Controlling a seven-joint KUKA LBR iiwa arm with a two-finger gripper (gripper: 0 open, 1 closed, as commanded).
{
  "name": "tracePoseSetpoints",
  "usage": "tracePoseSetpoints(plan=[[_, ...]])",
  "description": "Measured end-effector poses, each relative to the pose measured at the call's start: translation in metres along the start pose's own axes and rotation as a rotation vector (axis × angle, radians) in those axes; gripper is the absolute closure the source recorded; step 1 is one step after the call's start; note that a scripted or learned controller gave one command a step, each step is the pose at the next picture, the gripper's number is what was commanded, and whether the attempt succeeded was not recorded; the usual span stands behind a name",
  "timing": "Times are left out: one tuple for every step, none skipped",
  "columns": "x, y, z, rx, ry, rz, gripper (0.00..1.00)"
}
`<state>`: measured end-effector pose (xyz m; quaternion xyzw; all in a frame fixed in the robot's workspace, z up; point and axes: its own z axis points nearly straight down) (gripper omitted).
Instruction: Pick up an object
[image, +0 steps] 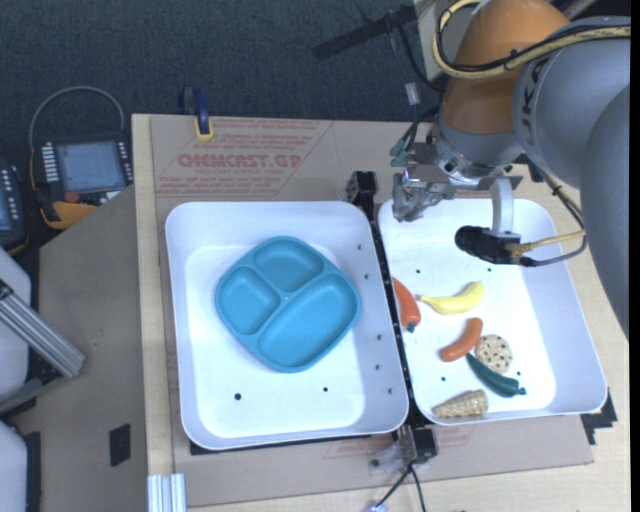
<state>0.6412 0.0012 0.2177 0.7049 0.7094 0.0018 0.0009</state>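
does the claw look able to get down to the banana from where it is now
Probably yes. The claw hangs over the far end of the right bin, and the banana lies in the open nearer the middle, touching nothing. The carrot and sausage lie close by but apart from it.

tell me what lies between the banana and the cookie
In the camera view, an orange sausage lies between the banana and the cookie.

Blue tray in left bin. Banana, sausage, carrot, cookie in right bin. Gripper above its far-left corner.
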Motion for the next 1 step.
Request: tracePoseSetpoints(plan=[[0.0537,0.0045,0.0087,0.001,-0.001,0.002,1.00]])
